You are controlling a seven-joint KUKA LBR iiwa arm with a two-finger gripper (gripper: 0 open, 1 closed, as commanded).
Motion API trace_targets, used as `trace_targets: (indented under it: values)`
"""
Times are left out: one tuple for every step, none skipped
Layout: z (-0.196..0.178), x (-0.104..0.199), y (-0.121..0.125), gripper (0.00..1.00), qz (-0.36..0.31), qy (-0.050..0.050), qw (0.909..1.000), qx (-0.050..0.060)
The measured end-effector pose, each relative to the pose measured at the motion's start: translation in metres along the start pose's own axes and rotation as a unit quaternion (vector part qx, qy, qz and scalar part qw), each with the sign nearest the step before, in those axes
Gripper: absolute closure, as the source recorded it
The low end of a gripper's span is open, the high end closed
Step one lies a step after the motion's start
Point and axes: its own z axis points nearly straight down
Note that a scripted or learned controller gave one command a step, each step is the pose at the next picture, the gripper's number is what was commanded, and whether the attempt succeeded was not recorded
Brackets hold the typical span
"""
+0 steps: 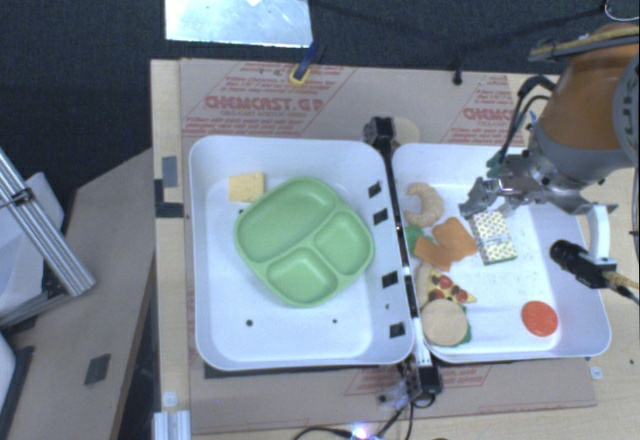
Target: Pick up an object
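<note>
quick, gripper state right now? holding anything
Gripper: cannot be told. It sits low in the right bin, right at the patterned packet; nothing is visibly held.

Toy food scattered in the right bin (pixel 575 333)

We see a tan croissant (pixel 425 202) at ten o'clock, an orange chip (pixel 446 244) beside a patterned packet (pixel 494 236) lying flat near the middle, a pizza slice (pixel 451 289) and round bun (pixel 445 322) at seven o'clock, and a red disc (pixel 540 318) at five.
</note>
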Motion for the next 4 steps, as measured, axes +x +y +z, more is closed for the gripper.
trace_targets:
  values:
    - [-0.014,0.05,0.012,1.0,0.0,0.0,1.0,-0.001]
    - [-0.009,0.1,0.031,1.0,0.0,0.0,1.0,-0.001]
    - [-0.014,0.155,0.029,1.0,-0.001,0.001,1.0,0.0]
    - [-0.008,0.209,0.039,1.0,0.0,0.0,1.0,0.0]
